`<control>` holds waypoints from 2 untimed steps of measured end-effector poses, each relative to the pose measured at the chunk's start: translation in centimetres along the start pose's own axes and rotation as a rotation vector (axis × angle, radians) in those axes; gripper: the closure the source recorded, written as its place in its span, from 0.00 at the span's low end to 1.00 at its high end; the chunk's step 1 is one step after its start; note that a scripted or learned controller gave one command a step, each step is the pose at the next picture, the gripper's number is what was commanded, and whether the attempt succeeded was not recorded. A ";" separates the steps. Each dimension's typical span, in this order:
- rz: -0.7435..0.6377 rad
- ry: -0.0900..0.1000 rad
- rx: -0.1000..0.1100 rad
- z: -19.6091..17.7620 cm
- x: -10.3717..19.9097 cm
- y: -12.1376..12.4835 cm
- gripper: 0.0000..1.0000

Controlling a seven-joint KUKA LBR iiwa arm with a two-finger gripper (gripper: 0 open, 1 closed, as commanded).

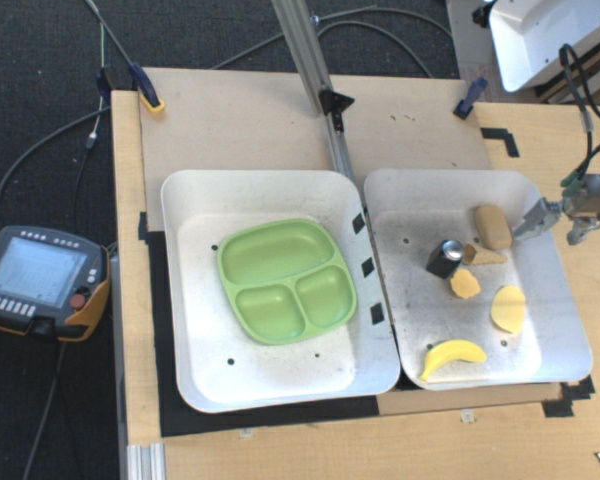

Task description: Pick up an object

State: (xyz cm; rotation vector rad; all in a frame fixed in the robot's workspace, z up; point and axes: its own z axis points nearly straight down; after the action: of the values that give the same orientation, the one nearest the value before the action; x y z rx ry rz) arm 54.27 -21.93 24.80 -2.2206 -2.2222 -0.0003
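- Camera view: the end effector (565, 218) sits at the frame's right edge, over the right white bin's (550, 368) rim; its opening cannot be judged.
- The tan rounded block (493, 227) lies just left of it, long axis roughly upright in the frame.

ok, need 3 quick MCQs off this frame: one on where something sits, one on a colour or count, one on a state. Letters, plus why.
1. Where is the green divided plate?
A. left bin
B. right bin
C. on the bare bench

2. What colour is the banana?
A. red
B. yellow
C. blue

3. How does the tool stand to the objects?
A. gripping the banana
B. lifting the plate
C. at the right bin's far right edge, holding nothing seen

Key: 1 A, the plate lies flat in the left bin. 2 B, it is yellow, at the right bin's near edge. 3 C, it sits beside the tan block, nothing between its fingers.
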 end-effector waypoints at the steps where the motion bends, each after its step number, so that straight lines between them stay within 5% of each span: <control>1: 0.001 0.003 0.006 5.1 0.0 -1.1 0.00; 2: -0.001 0.003 0.005 10.7 0.9 -0.5 0.00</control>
State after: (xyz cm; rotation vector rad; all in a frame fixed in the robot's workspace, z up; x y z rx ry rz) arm 53.74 -20.99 14.09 -2.2153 -2.2189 0.0021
